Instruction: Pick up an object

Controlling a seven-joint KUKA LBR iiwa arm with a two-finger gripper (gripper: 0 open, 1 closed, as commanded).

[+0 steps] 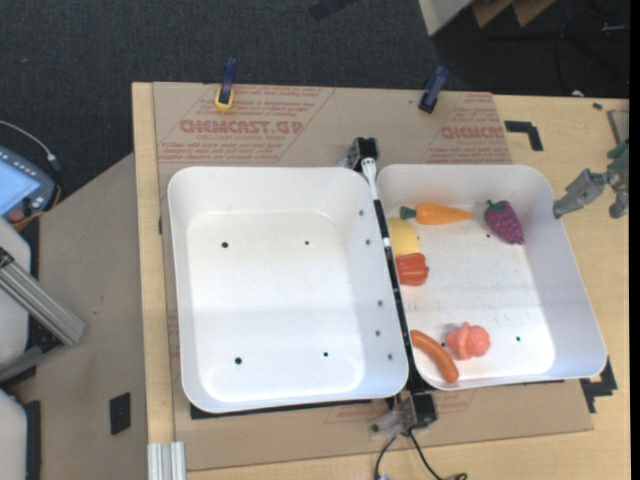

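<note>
- My gripper point(590, 190) sits at the far right edge of the view, just outside the right bin point(560, 268), beside its upper right corner.
- Fingers are small and blurred there; can't tell whether they're spread or closed. Nothing visible between them.
- All the objects are in the right bin, none touching me.
- Carrot point(440, 213): lying flat near the top left of that bin, green end toward the divider.
- Purple grapes point(505, 222): just right of the carrot's tip, nearest thing to my gripper but well apart from it.
- Yellow piece point(402, 236): against the bin's left wall, just below the carrot.
- Red pepper point(411, 268): directly below the yellow piece, touching or nearly touching it.
- Sausage point(434, 355): lying diagonally in the lower left corner of the bin.
- Pink toy point(468, 341): just beside the sausage on its right, looks to be touching it.
- Left bin point(200, 268) sits alongside, sharing the middle edge with the right one.
- Both bins rest on a cardboard sheet point(300, 118), clipped at its top edge.
</note>
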